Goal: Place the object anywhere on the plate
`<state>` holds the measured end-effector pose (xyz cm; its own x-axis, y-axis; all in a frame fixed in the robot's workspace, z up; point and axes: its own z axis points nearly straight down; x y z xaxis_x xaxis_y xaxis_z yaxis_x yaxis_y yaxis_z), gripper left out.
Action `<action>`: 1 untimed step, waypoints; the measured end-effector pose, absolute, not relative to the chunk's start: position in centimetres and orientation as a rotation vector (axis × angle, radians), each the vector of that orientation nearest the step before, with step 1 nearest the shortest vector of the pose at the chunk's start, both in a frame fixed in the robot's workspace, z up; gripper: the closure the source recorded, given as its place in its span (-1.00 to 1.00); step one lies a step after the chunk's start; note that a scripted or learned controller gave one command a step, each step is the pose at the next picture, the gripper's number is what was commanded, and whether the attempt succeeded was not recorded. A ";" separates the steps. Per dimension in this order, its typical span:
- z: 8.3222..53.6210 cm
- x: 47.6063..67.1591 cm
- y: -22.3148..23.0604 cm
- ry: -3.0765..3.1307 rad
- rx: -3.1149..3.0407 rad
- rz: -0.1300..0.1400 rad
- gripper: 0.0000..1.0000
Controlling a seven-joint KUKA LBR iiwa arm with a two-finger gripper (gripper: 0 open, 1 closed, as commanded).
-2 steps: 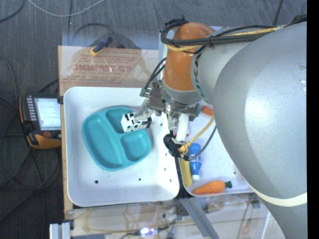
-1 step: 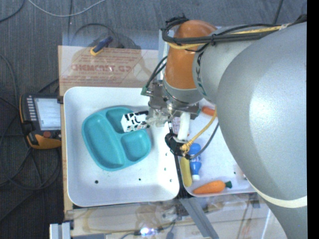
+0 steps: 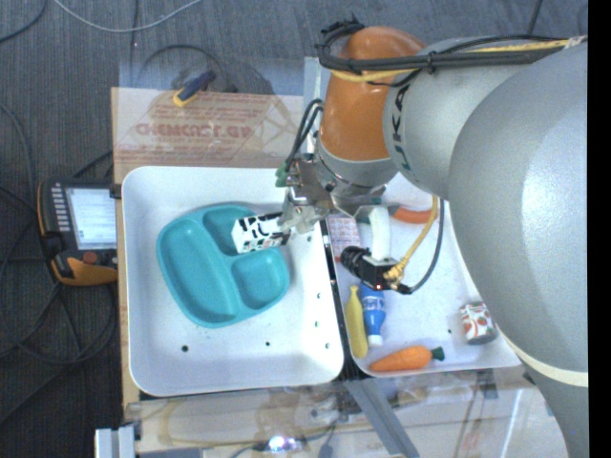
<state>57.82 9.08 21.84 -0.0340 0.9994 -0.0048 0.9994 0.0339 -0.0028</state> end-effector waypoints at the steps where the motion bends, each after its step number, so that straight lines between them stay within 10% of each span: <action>1: 23.4 61.1 16.5 1.998 2.422 -0.008 1.00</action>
<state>61.14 16.54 23.37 0.1899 0.9818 -0.0054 0.9818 -0.1899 -0.0018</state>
